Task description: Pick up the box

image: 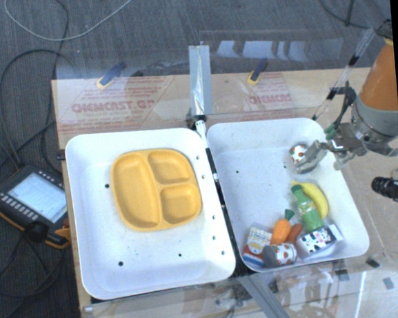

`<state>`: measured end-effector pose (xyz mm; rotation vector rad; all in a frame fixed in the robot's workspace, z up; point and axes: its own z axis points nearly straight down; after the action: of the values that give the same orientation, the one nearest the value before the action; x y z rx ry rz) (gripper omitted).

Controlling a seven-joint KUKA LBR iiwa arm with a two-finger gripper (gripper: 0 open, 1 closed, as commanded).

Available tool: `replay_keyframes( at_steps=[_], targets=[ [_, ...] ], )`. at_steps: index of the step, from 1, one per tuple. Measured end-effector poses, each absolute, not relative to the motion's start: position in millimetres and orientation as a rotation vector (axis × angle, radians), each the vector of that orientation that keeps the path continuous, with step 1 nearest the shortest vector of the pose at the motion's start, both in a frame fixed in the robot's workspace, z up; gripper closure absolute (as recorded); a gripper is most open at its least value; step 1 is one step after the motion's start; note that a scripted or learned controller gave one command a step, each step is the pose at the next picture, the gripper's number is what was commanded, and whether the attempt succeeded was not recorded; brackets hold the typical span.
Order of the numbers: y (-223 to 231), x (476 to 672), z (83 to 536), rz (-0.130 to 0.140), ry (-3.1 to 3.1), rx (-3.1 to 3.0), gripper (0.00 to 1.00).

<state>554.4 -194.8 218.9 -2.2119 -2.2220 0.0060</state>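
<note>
Near edge, right bin (339,177): a cluster of small items packed into its 6 o'clock corner. The box (258,238), a small carton with yellow and blue print, lies at the cluster's 9 o'clock end, close to the bin's near wall and touching a round red-and-white toy (282,253). A carrot (282,230), green bottle (307,209), banana (316,196) and black-and-white carton (320,240) crowd its 3 o'clock side.

Judgement: light, thin-walled card, liable to crush; take it across its flat faces. Approach room lies on its 12 o'clock side; wall and neighbours restrict the rest.

Left bin: yellow divided tray (156,188).

Far right: pincer (315,154) is near the bin's 1 o'clock corner beside a small ball (297,154), well apart from the box. Whether it is released or clenched cannot be told.
</note>
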Motion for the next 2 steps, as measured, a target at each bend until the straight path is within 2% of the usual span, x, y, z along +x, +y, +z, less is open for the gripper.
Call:
replay_keyframes(
  at_steps=[1,2],
  targets=[
    [-207,565.4,188,0.006,-2.463,-1.942,0.0],
    [-162,564.3,98,0.006,-2.312,-2.119,0.0]
  ],
)
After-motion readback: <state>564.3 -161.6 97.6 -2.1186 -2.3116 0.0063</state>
